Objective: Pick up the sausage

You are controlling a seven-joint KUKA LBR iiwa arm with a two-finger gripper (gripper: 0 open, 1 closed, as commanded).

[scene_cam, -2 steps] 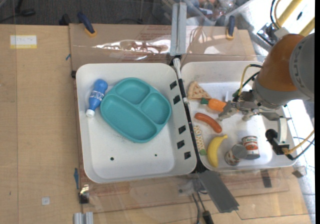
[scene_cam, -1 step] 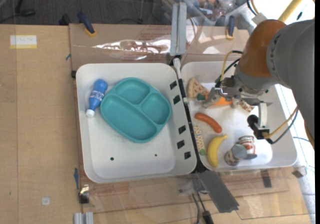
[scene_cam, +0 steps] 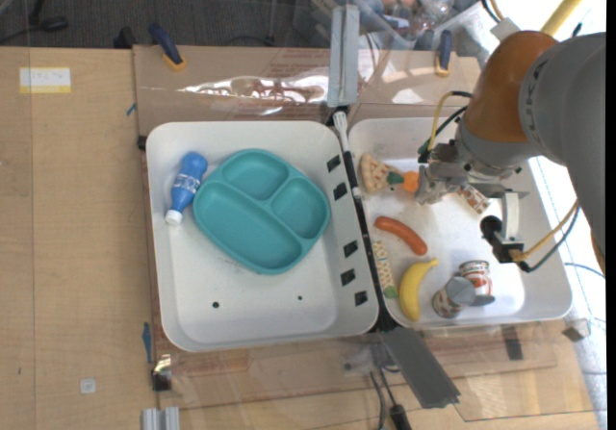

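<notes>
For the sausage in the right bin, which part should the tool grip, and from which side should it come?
Grip the sausage at its middle, coming straight down from above. It lies flat and slanted on the right bin floor, with bare floor on both long sides, so the fingers should probably close across its narrow width.

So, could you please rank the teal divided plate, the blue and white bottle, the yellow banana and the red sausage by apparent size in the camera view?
1. Teal divided plate
2. Blue and white bottle
3. Yellow banana and red sausage: too alike to rank.
</notes>
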